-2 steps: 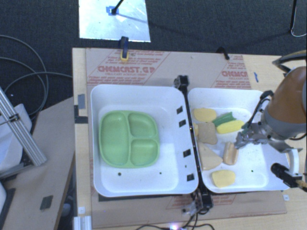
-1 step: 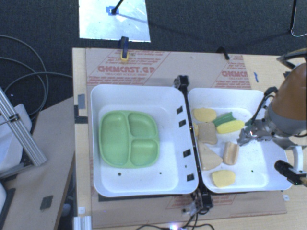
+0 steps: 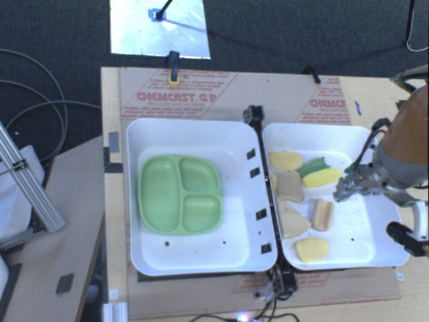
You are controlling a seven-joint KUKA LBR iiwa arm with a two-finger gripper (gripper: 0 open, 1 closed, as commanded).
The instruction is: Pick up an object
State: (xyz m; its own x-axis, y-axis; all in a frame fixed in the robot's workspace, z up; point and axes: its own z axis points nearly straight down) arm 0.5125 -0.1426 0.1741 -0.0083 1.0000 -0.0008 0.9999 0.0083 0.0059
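In the right bin (image 3: 362, 136), the gripper (image 3: 343, 188) hovers just right of the food pieces, nothing visibly between its fingers; can't tell how far the jaws are open. Nearest to it: a tan bread-like piece (image 3: 322, 214), upright-ish, just below-left, and a yellow corn-like piece (image 3: 322, 177) with a green piece (image 3: 311, 165) just up-left. Green divided plate (image 3: 180, 194) sits in the left bin (image 3: 194, 129).

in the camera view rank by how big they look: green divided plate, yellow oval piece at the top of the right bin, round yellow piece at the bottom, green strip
1. green divided plate, by far the largest.
2. and 3. yellow oval piece and round yellow piece: they look alike, so no ranking between them.
4. green strip, smallest as seen, though the yellow piece beside it partly covers it.
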